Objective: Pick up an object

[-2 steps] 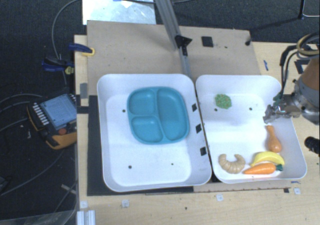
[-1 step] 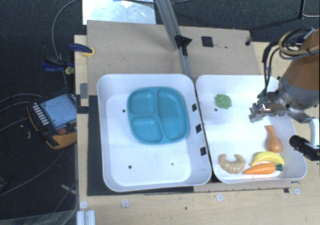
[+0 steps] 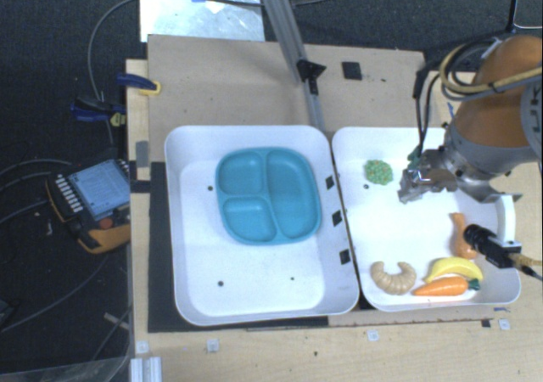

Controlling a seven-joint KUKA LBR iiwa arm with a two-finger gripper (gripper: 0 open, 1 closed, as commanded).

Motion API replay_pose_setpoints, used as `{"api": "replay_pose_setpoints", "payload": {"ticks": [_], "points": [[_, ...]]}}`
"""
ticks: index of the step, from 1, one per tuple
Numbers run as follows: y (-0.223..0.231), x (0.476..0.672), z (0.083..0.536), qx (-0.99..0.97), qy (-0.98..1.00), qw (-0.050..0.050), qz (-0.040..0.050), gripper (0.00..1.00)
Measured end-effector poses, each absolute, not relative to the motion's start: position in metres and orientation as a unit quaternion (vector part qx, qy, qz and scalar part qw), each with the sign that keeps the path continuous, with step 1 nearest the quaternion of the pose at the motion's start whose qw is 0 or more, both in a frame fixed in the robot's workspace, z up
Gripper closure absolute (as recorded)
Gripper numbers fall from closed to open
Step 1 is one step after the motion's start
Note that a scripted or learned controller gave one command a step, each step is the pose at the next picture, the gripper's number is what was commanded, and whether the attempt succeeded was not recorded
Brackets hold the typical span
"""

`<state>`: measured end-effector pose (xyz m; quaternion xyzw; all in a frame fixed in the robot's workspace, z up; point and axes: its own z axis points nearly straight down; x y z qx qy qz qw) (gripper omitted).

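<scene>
I am hovering the pincer in the right bin, just beside the green broccoli; its opening I cannot tell. Next calls for lowering over it.

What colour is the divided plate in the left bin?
Light blue; the plate shows clearly in the camera view.

Blue divided plate lies in the left bin — handheld device rests off-bench

divided plate sat in left bin. in right bin: croissant left of carrot, banana behind carrot, broccoli farther behind.
</scene>
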<state>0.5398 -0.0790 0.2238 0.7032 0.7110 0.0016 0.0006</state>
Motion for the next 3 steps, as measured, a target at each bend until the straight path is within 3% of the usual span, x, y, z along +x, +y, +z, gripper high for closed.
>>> {"api": "replay_pose_setpoints", "payload": {"ticks": [1,3], "points": [[-0.032,0.530,0.218,0.704,0.710,0.000,0.0005,1.00],[0.088,0.529,0.220,0.703,0.711,0.000,0.0010,1.00]]}}
